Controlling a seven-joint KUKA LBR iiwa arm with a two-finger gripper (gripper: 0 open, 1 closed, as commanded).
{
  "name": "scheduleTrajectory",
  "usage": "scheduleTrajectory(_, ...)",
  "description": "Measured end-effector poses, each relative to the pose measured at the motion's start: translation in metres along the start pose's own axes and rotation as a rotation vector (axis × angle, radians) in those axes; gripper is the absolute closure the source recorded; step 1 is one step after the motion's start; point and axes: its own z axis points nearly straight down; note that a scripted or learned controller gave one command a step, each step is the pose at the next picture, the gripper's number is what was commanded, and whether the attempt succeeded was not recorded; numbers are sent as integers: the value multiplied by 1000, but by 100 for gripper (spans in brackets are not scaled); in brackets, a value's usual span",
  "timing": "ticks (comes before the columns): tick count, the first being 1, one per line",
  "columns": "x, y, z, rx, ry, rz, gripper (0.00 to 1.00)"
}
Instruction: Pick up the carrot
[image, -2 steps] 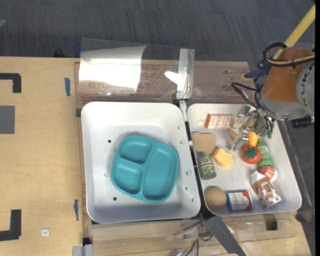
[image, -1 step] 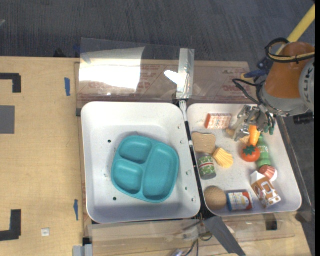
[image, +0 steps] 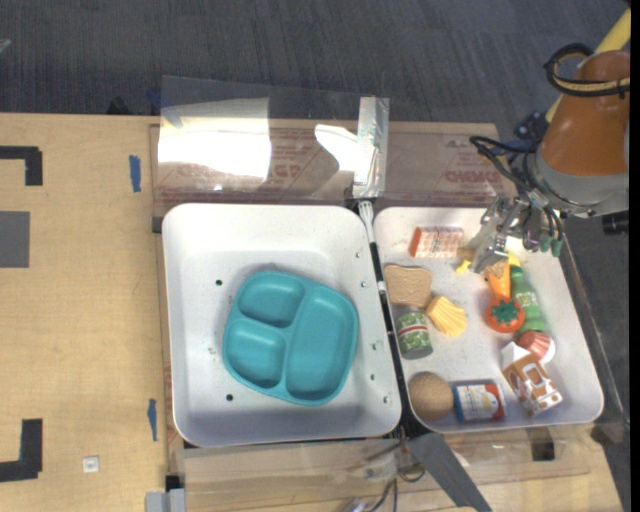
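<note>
Overhead, the arm (image: 585, 120) enters from the right, its orange band sitting above the far right corner of the right bin (image: 585, 395). The end effector (image: 497, 240) hangs over that bin's upper right area — whether it is apart or together, I cannot tell; metal parts and cabling blur into one cluster there.

The carrot (image: 499, 281) lies in the right bin just below the end effector, small and orange, close against a green packet (image: 527, 300) on its right. Contact between end effector and carrot cannot be made out. Just below the carrot sits a round orange-red piece with a green top (image: 505, 315).

Other contents of the right bin: a red-and-white box (image: 437, 242) at upper left, a tan slice of bread (image: 407, 285) under it, a yellow ridged piece (image: 448, 316) beside a small green can (image: 414, 334), a brown rounded item (image: 430, 394) at the lower left, a blue-labelled can (image: 478, 401) on its side next to that, and a white-and-orange carton (image: 533, 384) at lower right.

The left bin (image: 190, 260) holds a teal divided plate (image: 290, 337) — three compartments, set slightly askew. Both bins rest on the desk (image: 70, 300), which is light wood with blue tape marks.
</note>
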Motion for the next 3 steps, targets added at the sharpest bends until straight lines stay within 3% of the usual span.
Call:
scheduleTrajectory(1, 83, -66, 85, 1, 9, -35, 100)
scheduleTrajectory(2, 76, -31, 87, 3, -1, 544, 100)
scheduleTrajectory(3, -5, 2, 90, 3, 3, 794, 100)
